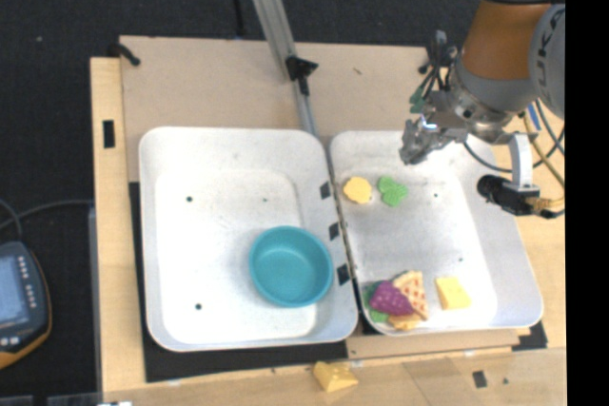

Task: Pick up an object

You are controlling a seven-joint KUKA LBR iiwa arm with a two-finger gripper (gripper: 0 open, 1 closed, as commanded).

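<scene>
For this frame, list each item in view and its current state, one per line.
Gripper: hovering over the right bin's far side, nothing seen between its fingers.
Teal bowl: upright in the left bin.
Yellow round piece: lying in the right bin, beside the green piece.
Yellow block: lying flat near the right bin's front.
Purple grapes: piled against the waffle slice.
Yellow wedge: on the bench, outside both bins.

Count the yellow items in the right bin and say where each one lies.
2 plainly yellow: a round piece near the bin's left wall, beside a green piece, and a block near the front edge. The front-left pile may hide more.
</scene>
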